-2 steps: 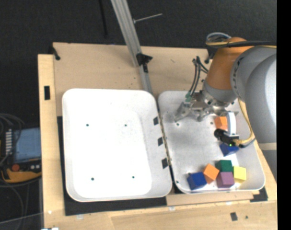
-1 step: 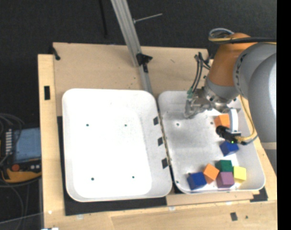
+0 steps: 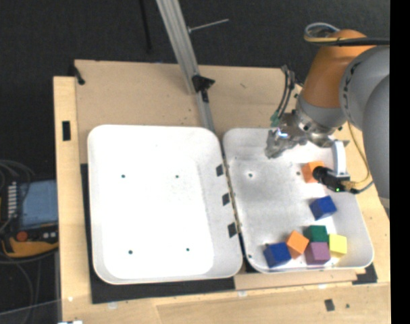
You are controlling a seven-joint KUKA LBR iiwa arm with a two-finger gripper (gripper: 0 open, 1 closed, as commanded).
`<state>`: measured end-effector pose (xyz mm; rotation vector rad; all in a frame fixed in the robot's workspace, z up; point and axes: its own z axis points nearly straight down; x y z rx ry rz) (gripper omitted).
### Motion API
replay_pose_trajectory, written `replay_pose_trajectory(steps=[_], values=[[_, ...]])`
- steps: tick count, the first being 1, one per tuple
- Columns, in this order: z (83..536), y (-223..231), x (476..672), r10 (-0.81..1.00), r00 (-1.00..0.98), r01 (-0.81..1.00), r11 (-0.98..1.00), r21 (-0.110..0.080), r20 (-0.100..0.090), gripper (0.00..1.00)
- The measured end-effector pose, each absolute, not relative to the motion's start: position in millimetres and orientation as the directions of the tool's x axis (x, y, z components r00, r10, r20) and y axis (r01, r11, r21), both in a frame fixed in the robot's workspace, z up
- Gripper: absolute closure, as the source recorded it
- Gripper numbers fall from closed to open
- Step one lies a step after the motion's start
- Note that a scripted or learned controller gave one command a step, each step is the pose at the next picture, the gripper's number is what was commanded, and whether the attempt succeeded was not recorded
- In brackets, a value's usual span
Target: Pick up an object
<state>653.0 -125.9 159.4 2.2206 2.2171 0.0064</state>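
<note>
My gripper (image 3: 277,142) hangs over the far part of the right bin (image 3: 259,201), near its back edge, under the grey arm with its orange band. Several small blocks lie in that bin. An orange block (image 3: 309,171) sits just right of the gripper, partly behind the wrist hardware. A blue block (image 3: 323,207) lies further toward the front. Along the front edge cluster another blue block (image 3: 277,254), an orange block (image 3: 298,242), a green block (image 3: 318,233), a purple block (image 3: 317,252) and a yellow block (image 3: 338,244). Nothing shows between the fingers.
The left bin (image 3: 157,201) sits beside the right one, joined by small black clips at the shared wall. A slanted metal post (image 3: 181,39) rises behind the bins. Cables and a blue device (image 3: 36,204) lie off the bench at left.
</note>
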Motion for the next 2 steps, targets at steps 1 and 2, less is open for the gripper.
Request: replay_pose_trajectory(steps=[1,2], values=[[210,-117,651.8,1.000,-0.003,1.000,0.003,0.007,0.000,1.00],[276,-118,651.7,1.000,-0.005,1.000,0.005,0.009,-0.001,1.00]])
